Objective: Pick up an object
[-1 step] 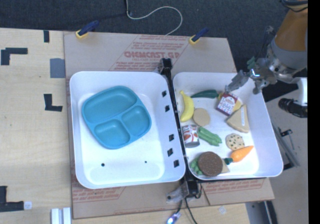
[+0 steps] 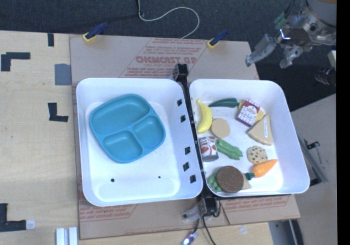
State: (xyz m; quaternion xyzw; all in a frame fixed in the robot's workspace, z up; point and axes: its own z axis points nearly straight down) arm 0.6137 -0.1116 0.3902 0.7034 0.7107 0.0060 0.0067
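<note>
The grey arm's two-finger gripper hangs up at the far right, outside the bins and above the dark floor past the cardboard, with its fingers spread apart and nothing between them. Below it sit two shallow white plastic bins side by side on a sheet of brown printed cardboard. The left bin holds a blue plastic divided plate with three compartments, lying toward its far left part. The right bin holds all the toy food, well apart from the gripper. A yellow plastic banana lies along the bin's left side, with a dark green pepper-like piece just beyond its top end. A round tan cracker touches the banana's lower part. A small red and white carton stands near the far right, and a pale yellow cheese wedge lies just beside it. Below the cracker, a small red and white can lies next to a green pea-pod shape. A speckled round cookie rests above an orange carrot, and a brown burger patty on a bun sits at the near edge.
</note>
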